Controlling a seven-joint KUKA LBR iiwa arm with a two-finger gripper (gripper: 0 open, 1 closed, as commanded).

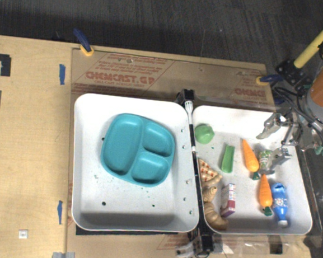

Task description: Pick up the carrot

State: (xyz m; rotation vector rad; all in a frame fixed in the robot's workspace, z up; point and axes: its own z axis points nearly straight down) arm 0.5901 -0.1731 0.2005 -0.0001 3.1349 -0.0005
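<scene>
Two orange carrots lie in the right bin (pixel 302 222). One carrot (pixel 249 155) is slanted near the bin's middle right. The other carrot (pixel 265 193) lies lower, beside a blue bottle (pixel 279 203). My gripper (pixel 277 141) hovers over the bin's upper right part, just right of and above the upper carrot. It is open, with nothing between its fingers. A small pale green object (pixel 266 160) sits right below it.
The right bin also holds a green round piece (pixel 204 133), a green stick (pixel 227 158), a waffle (pixel 207 170), a croissant (pixel 215 217) and a small pink box (pixel 230 198). A teal divided plate (pixel 138 148) lies in the left bin (pixel 83 192).
</scene>
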